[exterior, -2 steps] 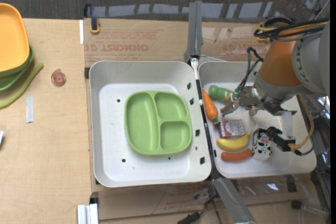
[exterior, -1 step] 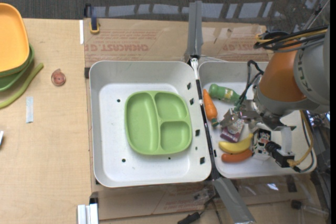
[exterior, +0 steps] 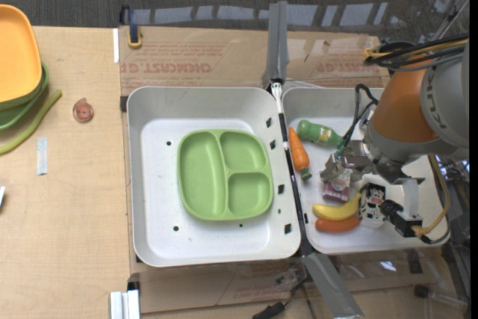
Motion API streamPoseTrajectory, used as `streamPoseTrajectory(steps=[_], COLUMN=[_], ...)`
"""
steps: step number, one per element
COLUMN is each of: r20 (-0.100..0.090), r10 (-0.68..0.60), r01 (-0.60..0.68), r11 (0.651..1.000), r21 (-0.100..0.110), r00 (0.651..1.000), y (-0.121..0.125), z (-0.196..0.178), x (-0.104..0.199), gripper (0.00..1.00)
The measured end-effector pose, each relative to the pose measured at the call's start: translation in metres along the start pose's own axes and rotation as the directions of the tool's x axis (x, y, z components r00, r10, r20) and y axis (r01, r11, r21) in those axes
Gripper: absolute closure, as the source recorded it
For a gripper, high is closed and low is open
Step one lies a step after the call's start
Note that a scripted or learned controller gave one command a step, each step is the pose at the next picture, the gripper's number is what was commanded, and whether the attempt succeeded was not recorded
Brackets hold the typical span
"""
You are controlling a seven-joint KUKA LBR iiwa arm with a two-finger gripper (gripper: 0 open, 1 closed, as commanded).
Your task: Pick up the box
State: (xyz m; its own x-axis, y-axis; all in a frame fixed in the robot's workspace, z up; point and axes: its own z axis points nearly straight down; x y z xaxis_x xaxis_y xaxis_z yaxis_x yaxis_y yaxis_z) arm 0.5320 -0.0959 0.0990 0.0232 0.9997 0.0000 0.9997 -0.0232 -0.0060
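The gripper (exterior: 345, 174) is lowered into the right bin (exterior: 388, 239); finger state cannot be determined. The box (exterior: 371, 205) lies near the bin's front edge, just beside the banana (exterior: 336, 211), below the gripper.

Light is even and fairly bright, falling from above. The white bins (exterior: 142, 183) look nearly washed out, with soft, faint shadows along their inner walls and beneath the green tray (exterior: 224, 174). Focus is moderately sharp mid-frame; small items under the arm (exterior: 418, 101) look muddy. The dark floor at top is dim.
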Motion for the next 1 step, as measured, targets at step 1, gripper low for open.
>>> streamPoseTrajectory(steps=[1], r20=[0.001], r10=[0.084], r01=[-0.084], r11=[0.996], r21=[-0.003], r00=[0.996], y=[0.0015], z=[-0.0917], x=[0.0501], gripper=[1.0])
